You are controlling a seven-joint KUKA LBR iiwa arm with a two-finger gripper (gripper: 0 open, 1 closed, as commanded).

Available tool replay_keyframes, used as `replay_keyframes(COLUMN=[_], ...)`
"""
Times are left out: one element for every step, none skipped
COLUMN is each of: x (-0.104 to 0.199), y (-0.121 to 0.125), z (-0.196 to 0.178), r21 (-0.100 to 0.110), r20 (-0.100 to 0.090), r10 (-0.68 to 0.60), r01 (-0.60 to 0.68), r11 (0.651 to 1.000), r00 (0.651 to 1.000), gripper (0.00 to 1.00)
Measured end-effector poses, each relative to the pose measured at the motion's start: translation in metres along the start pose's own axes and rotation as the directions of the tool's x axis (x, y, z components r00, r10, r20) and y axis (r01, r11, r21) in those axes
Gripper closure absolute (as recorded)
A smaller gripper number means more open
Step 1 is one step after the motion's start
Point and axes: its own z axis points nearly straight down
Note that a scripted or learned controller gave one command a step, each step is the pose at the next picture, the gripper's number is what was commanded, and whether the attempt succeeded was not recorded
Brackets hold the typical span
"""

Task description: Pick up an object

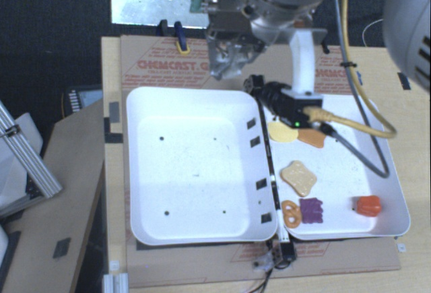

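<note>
The toast slice lies near the middle of the right-hand bin, flat on the white floor, closer to the wall it shares with the other bin. Towards the near rim you will find a pretzel with a purple block just beside it on the side away from the shared wall. A red-orange piece sits apart from these, near the bin's near outer corner. Farther back, a yellow disc and an orange wedge lie just beside one another. The left-hand bin stands alongside on the desk, and both bins rest on a cardboard sheet with red lettering. Your gripper hangs beyond the far rim of the left-hand bin, over the cardboard sheet and near the corner where the two bins meet, well apart from every piece in the right-hand bin. It is blurred, so you cannot tell whether it is apart or together.
</note>
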Motion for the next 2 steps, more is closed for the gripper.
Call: replay_keyframes(x=[0.0062,0.0059], y=[-0.0134,-0.013], z=[-0.0007,-0.0006], r21=[0.001,0.001], r20=[0.0,0.0], r10=[0.001,0.002], r01=[-0.001,-0.002], r11=[1.0,1.0], r00=[1.0,1.0], gripper=[1.0,0.0])
